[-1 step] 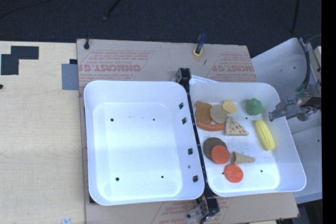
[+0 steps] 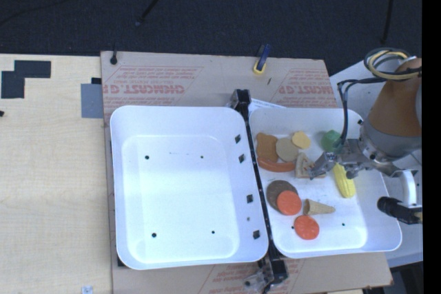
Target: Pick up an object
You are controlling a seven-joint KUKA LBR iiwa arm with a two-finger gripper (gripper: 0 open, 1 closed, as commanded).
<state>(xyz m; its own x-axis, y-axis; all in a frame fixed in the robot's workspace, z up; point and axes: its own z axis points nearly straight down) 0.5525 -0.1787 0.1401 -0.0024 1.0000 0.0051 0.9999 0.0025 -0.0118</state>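
Note:
The right bin [image 2: 375, 234] holds several toy food pieces. My gripper [image 2: 321, 165] hangs low over the middle of this bin, reaching in from the right, beside a tan wedge [image 2: 303, 165]. A yellow corn cob [image 2: 343, 182] lies just right of the gripper and a green piece [image 2: 330, 139] just behind it. Further left lie a brown slice [image 2: 266, 145], a tan disc [image 2: 286, 149], a small yellow disc [image 2: 300, 140] and a red curved piece [image 2: 274, 166]. Toward the front are a brown disc [image 2: 277, 189], a red-orange disc [image 2: 289, 204], a cone [image 2: 318, 206] and an orange disc [image 2: 306, 228].
The left bin [image 2: 180, 186] sits beside the right one, with a black clamp strip [image 2: 252, 169] running between them. The arm's orange band [image 2: 396, 103] and cables rise at the right edge. Both bins rest on a cardboard sheet [image 2: 179, 79].

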